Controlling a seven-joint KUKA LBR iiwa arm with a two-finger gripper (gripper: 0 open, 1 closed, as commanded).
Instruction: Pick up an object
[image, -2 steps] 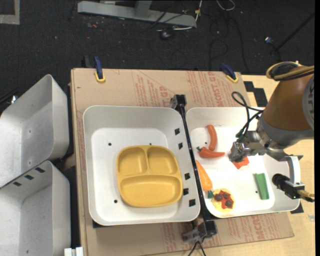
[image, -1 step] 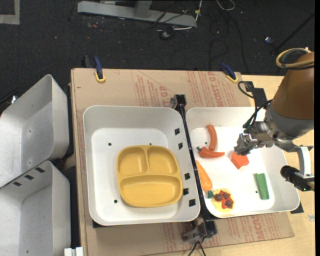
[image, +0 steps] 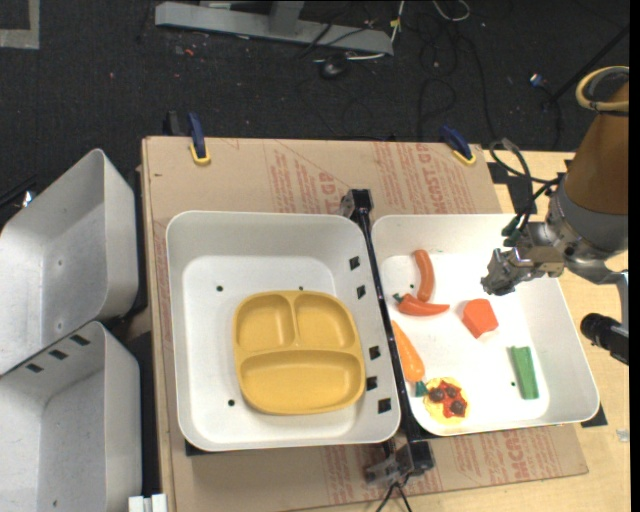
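the orange plastic block (image: 480, 317) lies in the right white bin (image: 560, 330), just below and left of the gripper (image: 503, 275); whether the jaws are released or clenched cannot be told. further left lie an orange sausage-shaped toy (image: 425, 273) and a red pepper (image: 423, 308); below, a green rectangular stick (image: 523, 371). the grey arm (image: 585, 215) enters from the right. the left white bin (image: 200, 300) holds a yellow divided tray (image: 298, 351).

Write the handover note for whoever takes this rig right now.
End effector: over the right bin's upper right part, nothing seen between its fingers.
Right bin holds: orange sausage, red pepper, orange block, green block, carrot, small yellow plate of food.
Left bin: yellow divided tray.
Done: nothing picked.
Left: grasp and lift one object; the orange block lies nearest.
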